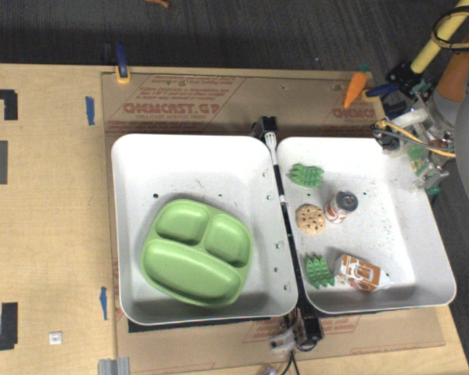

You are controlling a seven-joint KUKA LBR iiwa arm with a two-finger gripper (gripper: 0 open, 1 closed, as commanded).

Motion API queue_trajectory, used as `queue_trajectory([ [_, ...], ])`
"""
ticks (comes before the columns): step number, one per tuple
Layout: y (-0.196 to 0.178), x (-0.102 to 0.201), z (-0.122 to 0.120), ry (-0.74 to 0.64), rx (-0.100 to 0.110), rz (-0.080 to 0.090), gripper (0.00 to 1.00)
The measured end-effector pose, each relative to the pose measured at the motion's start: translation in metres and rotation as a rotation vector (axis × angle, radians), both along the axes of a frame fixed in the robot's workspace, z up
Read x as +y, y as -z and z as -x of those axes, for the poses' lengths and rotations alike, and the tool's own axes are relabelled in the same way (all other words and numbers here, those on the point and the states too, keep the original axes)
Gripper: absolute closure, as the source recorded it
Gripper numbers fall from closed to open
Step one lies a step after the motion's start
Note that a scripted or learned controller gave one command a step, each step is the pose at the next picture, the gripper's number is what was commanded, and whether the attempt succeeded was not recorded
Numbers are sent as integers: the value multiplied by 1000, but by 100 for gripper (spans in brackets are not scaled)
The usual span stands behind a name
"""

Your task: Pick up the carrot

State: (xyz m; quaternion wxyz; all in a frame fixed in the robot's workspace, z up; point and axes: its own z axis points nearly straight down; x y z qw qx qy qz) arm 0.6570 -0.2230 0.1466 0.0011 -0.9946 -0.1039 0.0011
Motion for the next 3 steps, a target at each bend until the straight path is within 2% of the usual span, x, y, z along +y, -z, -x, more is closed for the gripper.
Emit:
queue_trajectory([
  [1, -10, 1, 0, -3, 1, 0, 100],
  [3, -30, 2, -1, -9, 1, 1, 100],
])
